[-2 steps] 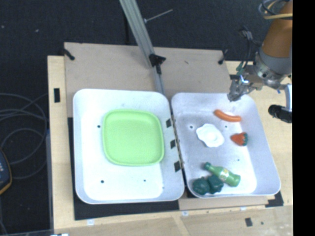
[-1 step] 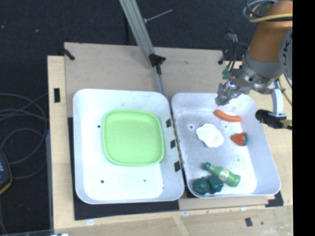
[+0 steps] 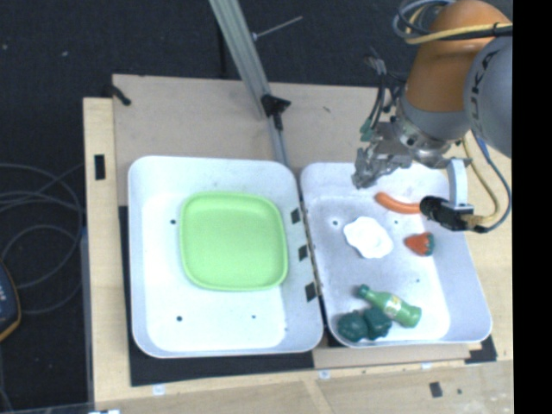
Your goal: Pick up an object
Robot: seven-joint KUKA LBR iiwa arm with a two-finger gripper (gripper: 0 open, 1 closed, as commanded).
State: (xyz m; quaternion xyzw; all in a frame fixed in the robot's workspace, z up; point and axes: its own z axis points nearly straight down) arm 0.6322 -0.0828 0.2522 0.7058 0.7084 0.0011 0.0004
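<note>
My gripper hangs over the far edge of the right bin, pointing down and left. Nothing shows between its fingers. An orange carrot-like piece lies just right of and below the gripper. A white lump sits near the bin's middle, and a small red strawberry-like piece lies to its right. A green bottle and a dark green object rest at the bin's near edge.
The left bin holds a light green square plate. A metal pole slants up from between the bins at the back. The arm's grey and orange body covers the right bin's far right corner.
</note>
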